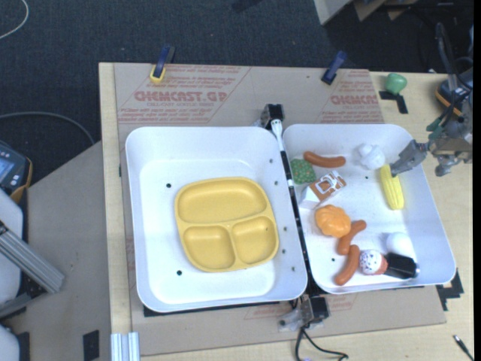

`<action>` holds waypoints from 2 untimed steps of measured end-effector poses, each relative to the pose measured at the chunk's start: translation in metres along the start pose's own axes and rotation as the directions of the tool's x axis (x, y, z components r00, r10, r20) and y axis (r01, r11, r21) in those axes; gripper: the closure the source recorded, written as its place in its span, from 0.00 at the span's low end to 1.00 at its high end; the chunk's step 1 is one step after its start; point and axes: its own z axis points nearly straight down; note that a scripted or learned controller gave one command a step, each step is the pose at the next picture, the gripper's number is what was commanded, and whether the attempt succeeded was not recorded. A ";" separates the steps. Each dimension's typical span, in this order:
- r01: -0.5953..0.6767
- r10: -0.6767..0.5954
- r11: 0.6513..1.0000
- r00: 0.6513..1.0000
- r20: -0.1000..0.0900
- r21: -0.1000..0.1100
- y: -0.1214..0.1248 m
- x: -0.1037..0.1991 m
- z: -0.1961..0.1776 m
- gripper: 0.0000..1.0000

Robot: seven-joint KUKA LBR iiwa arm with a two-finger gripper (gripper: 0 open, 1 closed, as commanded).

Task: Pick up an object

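The right bin holds several small items. Among them are a yellow corn cob, a white ball, an orange sausage, a green piece, an orange-and-white packet, an orange lump, two more sausages, a speckled ball and a black piece. My gripper hovers over the bin's upper right rim, just up and right of the corn. It is open with nothing between its fingers.
The left bin holds a yellow three-compartment tray. A green object lies on the bench beyond the right bin. Clamps hold the brown board at its far edge.
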 end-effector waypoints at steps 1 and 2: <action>0.003 -0.003 1.000 1.000 0.003 -0.012 0.002 0.000 -0.007 0.00; 0.002 -0.002 1.000 1.000 0.001 -0.007 0.005 -0.009 0.043 0.00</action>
